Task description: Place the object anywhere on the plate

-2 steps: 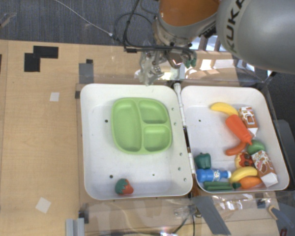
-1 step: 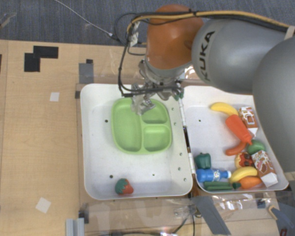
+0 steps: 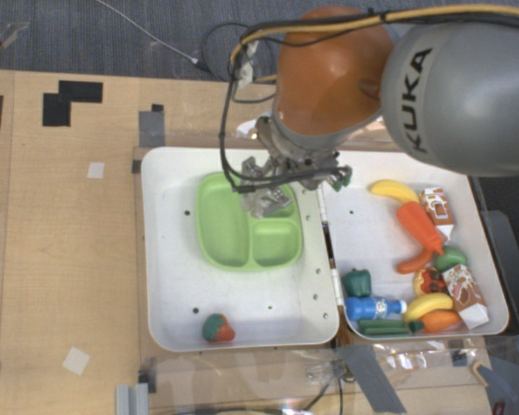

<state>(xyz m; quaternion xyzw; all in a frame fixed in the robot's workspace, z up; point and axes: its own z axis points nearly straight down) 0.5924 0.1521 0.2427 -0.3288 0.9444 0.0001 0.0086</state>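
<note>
Over the left bin (image 3: 169, 258), the grey arm with its orange band hangs low above the green plate (image 3: 233, 232), its jaws (image 3: 268, 199) down at the plate's far right part. Whether they are spread or pressed together I cannot tell from up here; the wrist and cables crowd them. Something pale sits under them, too blurred to name. A small red and green toy (image 3: 217, 328) lies alone near the left bin's near edge, well apart from the plate. Across the divider, the right bin (image 3: 484, 232) carries a banana (image 3: 393, 190), a carrot (image 3: 419, 225), a blue bottle (image 3: 374, 308) and other toy foods heaped toward its near right corner.
</note>
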